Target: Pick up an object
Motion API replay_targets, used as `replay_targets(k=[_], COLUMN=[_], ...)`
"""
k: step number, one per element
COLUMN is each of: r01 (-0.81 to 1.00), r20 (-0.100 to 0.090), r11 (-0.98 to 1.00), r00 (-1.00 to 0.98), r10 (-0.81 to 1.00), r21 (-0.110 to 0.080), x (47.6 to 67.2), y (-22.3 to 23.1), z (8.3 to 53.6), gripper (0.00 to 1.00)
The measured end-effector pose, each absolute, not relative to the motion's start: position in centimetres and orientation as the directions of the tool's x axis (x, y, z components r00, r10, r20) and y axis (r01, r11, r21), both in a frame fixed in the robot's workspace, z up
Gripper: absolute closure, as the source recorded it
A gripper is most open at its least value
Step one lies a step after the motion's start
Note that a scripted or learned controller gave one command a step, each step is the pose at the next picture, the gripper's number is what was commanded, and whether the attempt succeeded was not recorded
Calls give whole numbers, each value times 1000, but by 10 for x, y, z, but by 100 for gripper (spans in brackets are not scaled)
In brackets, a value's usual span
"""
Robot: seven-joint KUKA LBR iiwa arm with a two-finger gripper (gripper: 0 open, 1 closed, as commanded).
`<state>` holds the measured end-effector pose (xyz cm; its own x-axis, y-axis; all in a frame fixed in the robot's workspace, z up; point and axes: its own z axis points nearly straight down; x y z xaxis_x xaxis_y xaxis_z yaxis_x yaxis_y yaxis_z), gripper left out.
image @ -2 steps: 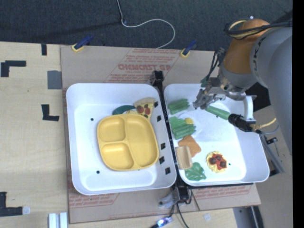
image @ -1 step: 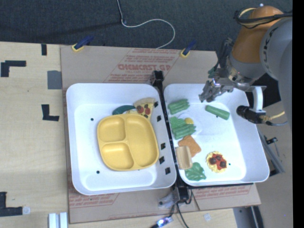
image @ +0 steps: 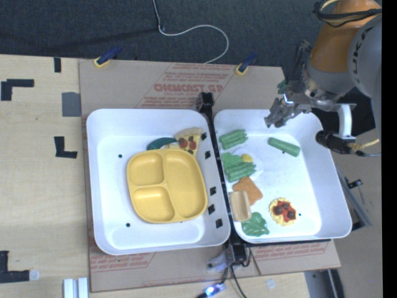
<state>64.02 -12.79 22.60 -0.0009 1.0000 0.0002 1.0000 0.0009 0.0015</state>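
My gripper point(image: 277, 118) hangs over the back edge of the right bin point(image: 322, 185), with nothing visible between its tips. Just below and right of it lies a green pickle-like piece point(image: 284, 146). Further left in the same bin sit a green bean bundle point(image: 233, 138), a green leafy piece with a yellow bit point(image: 237, 164), an orange slice point(image: 247, 189), a tan bread piece point(image: 239, 205), a green lettuce piece point(image: 255, 226) and a small pizza round point(image: 283, 211).
The left bin point(image: 105, 166) holds a yellow divided plate point(image: 166, 185), a pizza slice point(image: 190, 139) and a dark green item point(image: 162, 144) behind it. A black divider point(image: 214, 166) runs between the bins. A white cable point(image: 186, 30) lies behind.
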Motion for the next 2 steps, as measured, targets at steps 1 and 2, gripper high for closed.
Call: replay_targets(k=[1,2], r01=[1000,1000], r20=[1,1], r11=[4,4], r00=[-4,-4], r10=[1000,1000], r21=[-3,-4], x=[608,572], y=[-90,-50], z=[234,239], gripper=[100,100])
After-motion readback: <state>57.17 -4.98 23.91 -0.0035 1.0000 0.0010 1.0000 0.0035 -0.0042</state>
